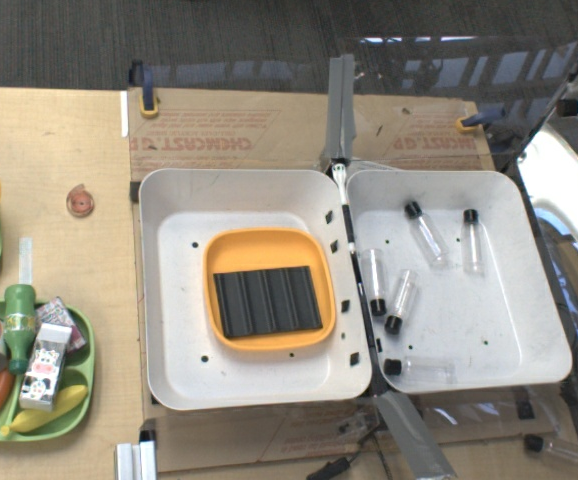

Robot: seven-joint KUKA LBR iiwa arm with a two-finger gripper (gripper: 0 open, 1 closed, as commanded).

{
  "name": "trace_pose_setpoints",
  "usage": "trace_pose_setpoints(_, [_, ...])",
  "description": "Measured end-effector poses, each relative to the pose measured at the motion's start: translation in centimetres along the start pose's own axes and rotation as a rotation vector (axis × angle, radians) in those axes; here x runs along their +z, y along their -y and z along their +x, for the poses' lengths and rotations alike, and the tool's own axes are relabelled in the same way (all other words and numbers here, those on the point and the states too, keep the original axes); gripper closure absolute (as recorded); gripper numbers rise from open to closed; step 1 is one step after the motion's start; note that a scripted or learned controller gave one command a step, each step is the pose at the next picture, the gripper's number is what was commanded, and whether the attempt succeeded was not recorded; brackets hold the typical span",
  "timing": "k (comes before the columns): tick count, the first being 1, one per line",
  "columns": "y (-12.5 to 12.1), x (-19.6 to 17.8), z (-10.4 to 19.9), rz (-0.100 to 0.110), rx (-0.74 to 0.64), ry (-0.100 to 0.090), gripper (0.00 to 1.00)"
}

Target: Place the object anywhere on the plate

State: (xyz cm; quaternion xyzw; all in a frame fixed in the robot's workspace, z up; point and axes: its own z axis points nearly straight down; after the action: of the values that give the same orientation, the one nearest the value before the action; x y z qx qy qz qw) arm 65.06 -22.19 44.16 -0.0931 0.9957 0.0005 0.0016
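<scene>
We find two white bins side by side. The left bin point(169, 368) holds an orange plate point(269, 244), near its middle. A black ridged slab point(268, 301) lies flat on the plate, inside the rim, with its longer side running left to right in the view and its ridges running up and down.

The right bin point(529, 358) holds clear vials with black caps, lying loose and apart from one another:
- two near the far wall point(424, 230) point(471, 240);
- two near the shared divider point(374, 280) point(401, 300);
- one along the near wall point(421, 370).

Most of them lie roughly up and down in the view, slightly tilted.

We cannot tell the state of the jaws from this view.

In our judgement, if the slab is the task's object, it is already on the plate and the placement stands complete. If a vial is meant, none is on the plate yet. The arm enters from the right, so the vials lie on its nearer side and the plate lies beyond the divider to the left. A carry would therefore run leftward across the divider.

On the bench to the left, outside the bins, stands a green tray point(74, 408) of toy food.
</scene>
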Motion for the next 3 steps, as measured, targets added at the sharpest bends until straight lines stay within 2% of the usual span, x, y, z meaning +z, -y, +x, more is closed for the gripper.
trace_pose_setpoints(2, [0.13,-0.04,-0.94,0.0,-0.609,0.003,1.0])
trace_pose_setpoints(3, [0.12,-0.05,-0.93,0.0,-0.994,0.003,1.0])
